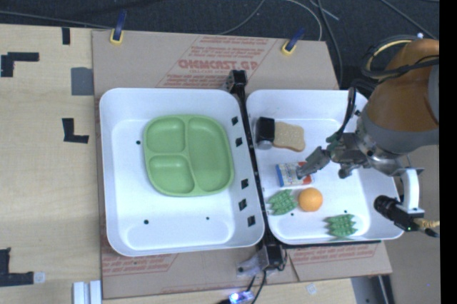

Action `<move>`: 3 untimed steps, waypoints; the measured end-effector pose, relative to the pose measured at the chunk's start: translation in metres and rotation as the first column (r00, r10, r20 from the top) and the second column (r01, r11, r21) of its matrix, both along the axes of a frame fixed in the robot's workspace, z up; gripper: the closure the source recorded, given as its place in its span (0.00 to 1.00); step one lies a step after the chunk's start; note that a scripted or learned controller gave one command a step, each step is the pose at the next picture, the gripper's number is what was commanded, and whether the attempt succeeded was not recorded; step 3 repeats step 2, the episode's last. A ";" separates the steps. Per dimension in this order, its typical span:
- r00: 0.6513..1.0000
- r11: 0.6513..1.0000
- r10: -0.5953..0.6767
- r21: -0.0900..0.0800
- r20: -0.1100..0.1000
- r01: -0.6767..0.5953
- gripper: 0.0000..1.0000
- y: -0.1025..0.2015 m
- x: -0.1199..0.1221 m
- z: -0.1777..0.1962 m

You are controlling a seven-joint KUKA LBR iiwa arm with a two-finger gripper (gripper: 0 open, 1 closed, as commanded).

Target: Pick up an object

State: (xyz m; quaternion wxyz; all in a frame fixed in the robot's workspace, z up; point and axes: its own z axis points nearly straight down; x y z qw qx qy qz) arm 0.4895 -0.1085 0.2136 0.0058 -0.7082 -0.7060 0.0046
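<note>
The desk point(43, 174) is seen to carry two white bins side by side. The left bin point(121, 224) is occupied by a green divided plate point(188, 155). The right bin point(343, 106) is entered from the right by the grey arm point(400, 110), whose gripper point(314, 163) is held low over the bin's middle. Whether its fingers are open or closed cannot be told. A slice of bread point(289, 136) lies beside a black object point(265, 131). A small packet point(291, 173), judged the likeliest target, lies just left of the gripper tip, its long axis roughly left to right. An orange point(310, 200) and two green leafy pieces point(283, 203) point(341, 225) lie nearer the front wall.
</note>
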 end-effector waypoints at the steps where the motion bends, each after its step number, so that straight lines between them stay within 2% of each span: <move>1: 1.000 1.000 0.004 -0.001 0.012 -0.004 0.00 0.000 0.003 0.006; 2: 1.000 1.000 0.002 -0.001 0.007 -0.002 0.00 -0.005 -0.006 -0.053; 3: 1.000 1.000 0.002 -0.001 0.007 -0.002 0.00 -0.005 -0.006 -0.053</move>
